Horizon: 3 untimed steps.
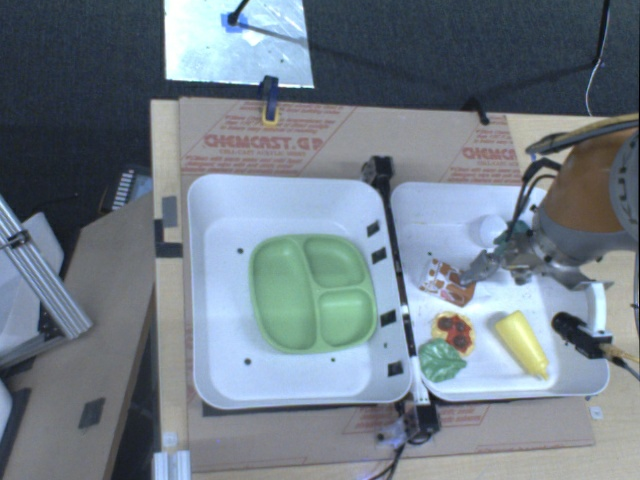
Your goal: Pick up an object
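The right bin holds several small things. A red and white snack packet lies near the bin's left wall. In front of it sit a round pizza-like toy and a green leafy piece. A yellow cone-shaped bottle lies toward the front right, and a small white object sits at the back. My gripper hangs low over the bin, its tip just right of the snack packet and very close to it. Nothing visibly sits in its grasp.
The left bin holds a green divided plate in its middle. A black divider with clips runs between the bins. The arm's grey wrist and orange band cover the right bin's far right side.
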Available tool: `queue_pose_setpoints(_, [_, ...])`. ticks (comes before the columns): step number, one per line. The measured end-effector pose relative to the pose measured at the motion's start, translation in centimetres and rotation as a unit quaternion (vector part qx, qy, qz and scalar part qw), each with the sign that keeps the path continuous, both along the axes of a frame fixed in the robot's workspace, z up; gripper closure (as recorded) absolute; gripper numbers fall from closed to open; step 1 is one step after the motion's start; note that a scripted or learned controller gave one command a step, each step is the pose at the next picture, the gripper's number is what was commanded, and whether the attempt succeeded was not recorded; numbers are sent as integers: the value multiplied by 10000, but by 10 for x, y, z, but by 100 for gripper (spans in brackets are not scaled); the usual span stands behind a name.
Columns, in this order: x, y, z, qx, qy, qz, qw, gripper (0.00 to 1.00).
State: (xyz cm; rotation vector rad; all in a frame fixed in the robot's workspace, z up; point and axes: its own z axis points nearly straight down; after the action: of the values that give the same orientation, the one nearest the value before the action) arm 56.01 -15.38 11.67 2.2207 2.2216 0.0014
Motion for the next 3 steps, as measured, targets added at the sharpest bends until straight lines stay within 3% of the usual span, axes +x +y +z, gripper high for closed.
queue_pose_setpoints(1, [2, 0, 15, -4, -39, -1, 10000, 100])
queue_pose_setpoints(2, [5, 2, 79, -12, -33, 20, 10000, 100])
queue_pose_setpoints(3, [7, 2, 115, -8, -20, 18, 10000, 100])
